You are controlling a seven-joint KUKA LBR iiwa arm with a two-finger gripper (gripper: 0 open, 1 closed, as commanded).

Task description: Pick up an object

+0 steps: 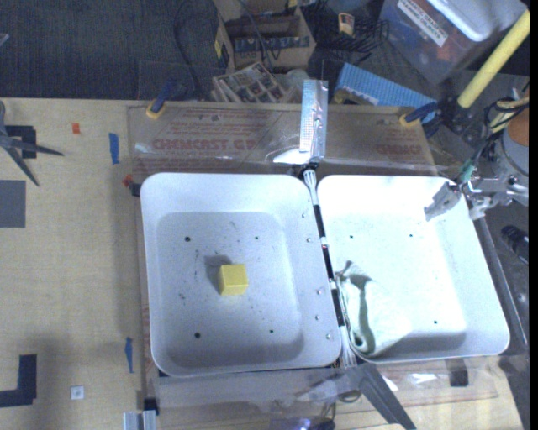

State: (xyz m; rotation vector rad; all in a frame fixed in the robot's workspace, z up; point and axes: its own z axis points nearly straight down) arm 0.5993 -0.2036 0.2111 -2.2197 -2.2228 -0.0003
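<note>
I see the small yellow foam cube (234, 279) lying mid-floor in the left shallow white bin (168, 201). The gripper (458, 195) hovers over the right bin's far-right corner; I cannot tell its jaws' state. Risk: the long reach across may close off-centre and nudge the cube away.

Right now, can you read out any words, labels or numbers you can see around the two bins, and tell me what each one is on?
"CHEMCAST GP", faint red print, on the clear plastic sheet behind the left white bin.
Red print on the clear sheet behind the right white bin: too blurred to read.
White label on the blue container at the top: too blurred.
</note>
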